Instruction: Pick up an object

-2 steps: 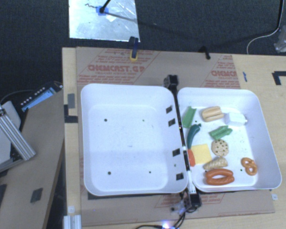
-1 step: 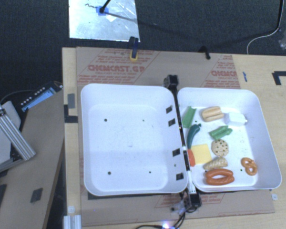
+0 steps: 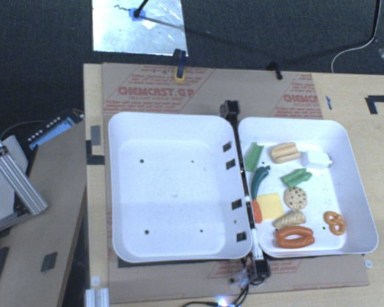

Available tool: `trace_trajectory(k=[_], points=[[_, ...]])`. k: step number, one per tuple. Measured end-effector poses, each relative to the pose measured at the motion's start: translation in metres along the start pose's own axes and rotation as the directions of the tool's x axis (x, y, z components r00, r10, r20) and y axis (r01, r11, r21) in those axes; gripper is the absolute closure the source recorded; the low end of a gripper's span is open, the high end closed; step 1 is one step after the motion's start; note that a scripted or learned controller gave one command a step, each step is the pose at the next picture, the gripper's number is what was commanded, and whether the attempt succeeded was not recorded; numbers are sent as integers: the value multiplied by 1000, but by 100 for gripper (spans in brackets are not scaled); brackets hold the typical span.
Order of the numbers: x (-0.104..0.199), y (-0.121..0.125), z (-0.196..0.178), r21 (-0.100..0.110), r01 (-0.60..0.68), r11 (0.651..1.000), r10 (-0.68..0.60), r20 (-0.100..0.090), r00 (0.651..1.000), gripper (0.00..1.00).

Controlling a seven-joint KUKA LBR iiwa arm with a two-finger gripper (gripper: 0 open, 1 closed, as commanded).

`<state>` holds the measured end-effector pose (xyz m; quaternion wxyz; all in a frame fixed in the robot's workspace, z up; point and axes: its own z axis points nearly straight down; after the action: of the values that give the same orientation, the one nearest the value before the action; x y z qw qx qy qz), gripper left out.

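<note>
**A:** Where does the pickable stuff sit?

**B:** All of it lies in the right bin (image 3: 352, 165). The left bin (image 3: 125, 171) next to it shows bare white floor with a few small dark dots. The arm reaches in from the right, so the loaded bin is on its own side, which I judge makes for a short reach.

**A:** And the pincer, released or clenched?

**B:** I cannot tell from this picture.

**A:** Then pick a target for me.

**B:** The red sausage (image 3: 295, 236) at the near edge looks promising. Its long axis runs roughly left to right, so I would guess a grip wants to close across it, near to far. A pale ridged piece (image 3: 288, 220) sits just beside it on the far side (close enough to be nudged, I think).

**A:** Anything with more room around it?

**B:** The pretzel (image 3: 335, 222) lies nearest the right wall, apart from its neighbours. The bread roll (image 3: 285, 152) at the far end also lies left to right, with a white piece (image 3: 315, 158) just to its right.

**A:** What about the greens?

**B:** The dark green pepper (image 3: 259, 180) and the light green pod (image 3: 253, 155) hug the divider between the bins, both running near to far. The yellow cheese square (image 3: 269, 206) and cookie (image 3: 296, 197) lie flat mid-bin, probably harder to grip.
</note>
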<state>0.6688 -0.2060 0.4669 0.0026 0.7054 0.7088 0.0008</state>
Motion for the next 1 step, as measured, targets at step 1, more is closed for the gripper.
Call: trace_trajectory(k=[1], points=[[0, 0, -15, 0, 0, 1000, 0, 0, 1000, 100]])
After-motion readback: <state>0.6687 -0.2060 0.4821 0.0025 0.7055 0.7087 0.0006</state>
